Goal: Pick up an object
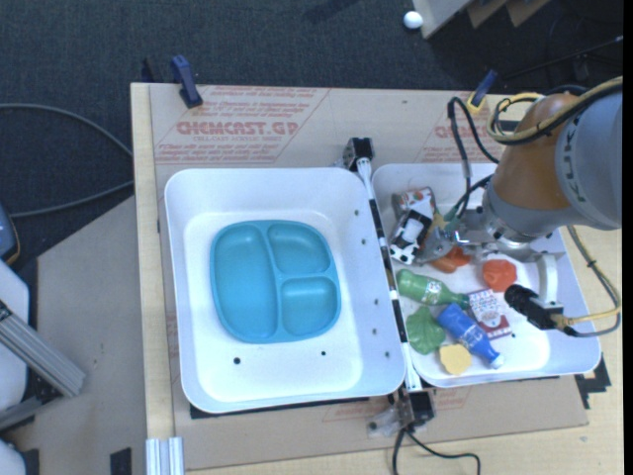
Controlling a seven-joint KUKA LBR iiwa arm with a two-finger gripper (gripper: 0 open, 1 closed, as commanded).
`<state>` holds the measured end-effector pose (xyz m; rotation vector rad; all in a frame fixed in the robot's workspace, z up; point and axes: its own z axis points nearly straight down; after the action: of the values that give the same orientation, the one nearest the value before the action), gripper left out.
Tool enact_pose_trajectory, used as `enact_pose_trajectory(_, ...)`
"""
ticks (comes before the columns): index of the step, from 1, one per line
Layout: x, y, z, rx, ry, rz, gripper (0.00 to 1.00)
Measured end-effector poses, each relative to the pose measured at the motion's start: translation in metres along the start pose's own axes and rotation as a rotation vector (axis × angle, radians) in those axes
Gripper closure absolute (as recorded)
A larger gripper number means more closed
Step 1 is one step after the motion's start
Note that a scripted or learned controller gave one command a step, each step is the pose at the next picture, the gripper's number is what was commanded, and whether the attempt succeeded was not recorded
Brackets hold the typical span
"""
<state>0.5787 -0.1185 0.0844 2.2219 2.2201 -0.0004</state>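
1. The grey arm with its orange band reaches in over the right shallow white bin (569,356), and its gripper (442,237) sits low among the objects near that bin's upper left part.
2. Whether the gripper is clenched, released or grasping anything cannot be told; its tip is hidden among the clutter.
3. Just left of the gripper lies a black-and-white cow-patterned toy (410,230), touching or nearly touching it.
4. Just below the gripper sits an orange lumpy piece (452,261).
5. Further below lie a green plastic bottle (427,287), a green leafy toy (425,330), a blue tube-shaped bottle (468,332) and a yellow round piece (456,360).
6. Well left of the gripper, the left shallow white bin (188,206) holds a light-blue plastic plate with 3 compartments (275,280).
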Motion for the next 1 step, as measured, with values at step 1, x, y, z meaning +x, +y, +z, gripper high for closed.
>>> enact_pose_trajectory(1,0.0002,0.0005,-0.0101,-0.002,0.000,0.001,1.00)
